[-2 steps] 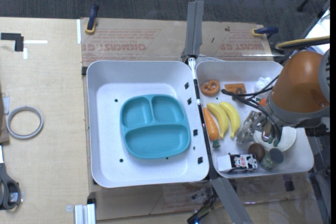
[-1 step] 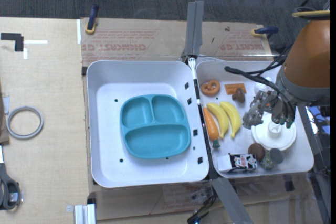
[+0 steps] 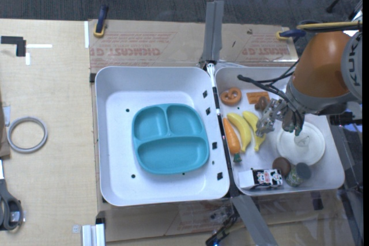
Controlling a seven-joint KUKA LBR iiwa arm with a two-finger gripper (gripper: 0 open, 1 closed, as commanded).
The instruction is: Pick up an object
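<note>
Crowded right bin (image 3: 337,178), hand (image 3: 281,118) mid-bin

We see a glossy teal plastic plate (image 3: 170,139), smooth white plastic bins (image 3: 109,141), and a matt pale-wood table (image 3: 46,78).

One camera hangs fixed above the desk (image 3: 46,78), looking down at a slant from a fair height. It takes in both white bins side by side, the left bin (image 3: 109,124) near centre and the right bin (image 3: 328,176) toward the edge, where the arm (image 3: 326,66) reaches in.
</note>
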